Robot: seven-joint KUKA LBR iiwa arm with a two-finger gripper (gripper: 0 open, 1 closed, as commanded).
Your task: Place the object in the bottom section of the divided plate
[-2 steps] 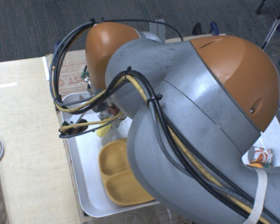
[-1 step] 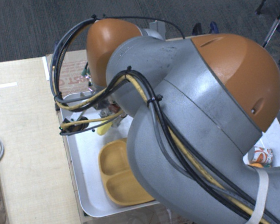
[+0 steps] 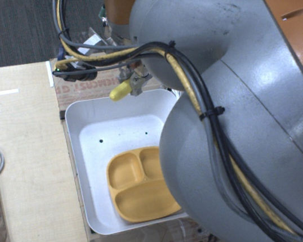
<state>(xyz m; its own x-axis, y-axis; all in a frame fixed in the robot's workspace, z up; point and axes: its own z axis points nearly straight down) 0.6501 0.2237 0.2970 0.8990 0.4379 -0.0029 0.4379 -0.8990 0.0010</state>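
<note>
Above the far rim of the white bin (image 3: 83, 174), the fingers (image 3: 134, 82) are clamped on a small yellow object (image 3: 119, 91), well apart from the yellow divided plate (image 3: 133, 186) lying below

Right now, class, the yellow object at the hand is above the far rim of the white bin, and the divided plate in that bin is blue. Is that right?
Not quite. The divided plate is yellow-orange, not blue, as the camera view shows. The rest holds: the yellow object sits at the hand, above the far rim of the white bin.
</note>
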